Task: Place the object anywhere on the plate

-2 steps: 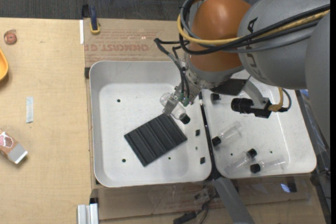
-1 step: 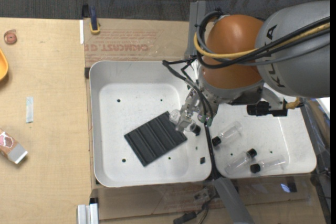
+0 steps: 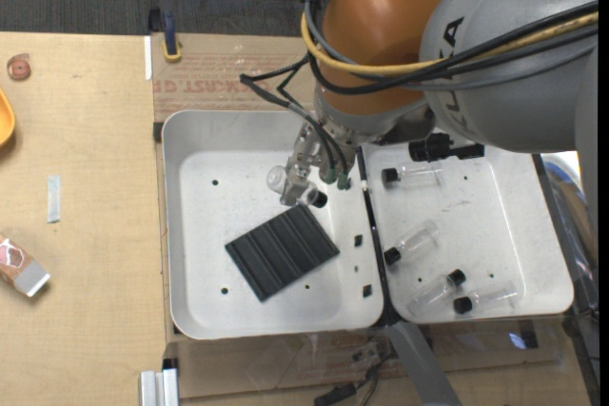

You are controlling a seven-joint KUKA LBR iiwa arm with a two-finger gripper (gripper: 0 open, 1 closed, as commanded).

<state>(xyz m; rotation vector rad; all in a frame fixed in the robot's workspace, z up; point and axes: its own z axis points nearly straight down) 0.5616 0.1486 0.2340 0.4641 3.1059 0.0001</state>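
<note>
1. Grey and orange, the robot arm [image 3: 447,43] reaches in from the right and hangs over the inner edge of the left shallow white plastic bin [image 3: 190,299].
2. Its gripper [image 3: 303,174] points down over that bin, just above the upper corner of the dark ribbed rectangular plate [image 3: 282,252].
3. A small clear plastic vial with a black cap [image 3: 297,192] sits at the tips of the fingers [image 3: 306,168]; the glassy body shows to the left of them and the black cap just below.
4. I cannot tell how far the fingers are parted, nor whether they truly grip the vial.
5. The plate lies tilted on the floor of the left bin, near its middle.
6. The right shallow white plastic bin [image 3: 533,299] holds several more clear vials with black caps [image 3: 455,292], scattered apart from one another.
7. Both bins stand on a pale wooden table [image 3: 76,319], which also bears a small grey strip [image 3: 53,200] well to the left.
</note>
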